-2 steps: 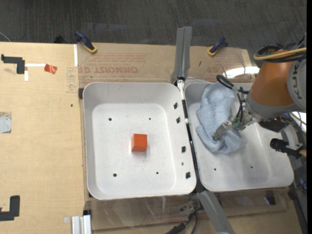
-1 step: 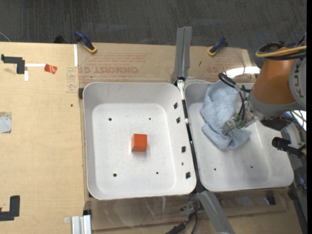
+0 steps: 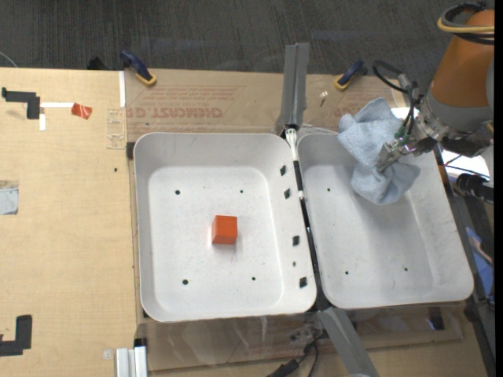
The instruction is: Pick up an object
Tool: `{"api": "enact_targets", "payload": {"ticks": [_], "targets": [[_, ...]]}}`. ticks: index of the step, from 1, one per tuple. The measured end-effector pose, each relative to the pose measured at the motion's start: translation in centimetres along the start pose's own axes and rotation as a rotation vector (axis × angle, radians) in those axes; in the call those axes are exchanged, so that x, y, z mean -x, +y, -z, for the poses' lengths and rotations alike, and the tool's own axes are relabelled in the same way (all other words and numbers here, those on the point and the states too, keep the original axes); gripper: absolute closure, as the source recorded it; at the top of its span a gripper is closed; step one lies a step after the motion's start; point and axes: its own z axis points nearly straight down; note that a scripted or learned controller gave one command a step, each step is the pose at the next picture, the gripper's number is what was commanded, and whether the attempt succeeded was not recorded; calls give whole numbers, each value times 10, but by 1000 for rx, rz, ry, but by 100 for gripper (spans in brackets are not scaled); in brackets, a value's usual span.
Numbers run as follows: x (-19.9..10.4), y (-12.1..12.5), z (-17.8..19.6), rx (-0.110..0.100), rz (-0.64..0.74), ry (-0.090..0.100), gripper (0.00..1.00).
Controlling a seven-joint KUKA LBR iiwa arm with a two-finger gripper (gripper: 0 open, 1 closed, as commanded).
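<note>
A dark grey carpeted floor (image 3: 196,14) runs along the top. Below it lies the bench (image 3: 63,234), a pale wooden board with black brackets and a small red tag (image 3: 81,111). Brown cardboard (image 3: 204,104) is held by blue-and-yellow clamps (image 3: 137,67). A grey metal bar (image 3: 295,85) stands between the two bins.

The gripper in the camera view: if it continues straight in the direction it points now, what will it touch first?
Probably the light blue cloth: the gripper points down-left into it, over the right bin. Depth is unclear.
</note>
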Motion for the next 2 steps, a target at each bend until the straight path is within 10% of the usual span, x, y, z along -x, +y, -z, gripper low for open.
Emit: {"api": "enact_targets", "payload": {"ticks": [1,2], "targets": [[-24,-32,46,-1,109,1,100],[-42,-3,8,-3,31,2,100]]}}
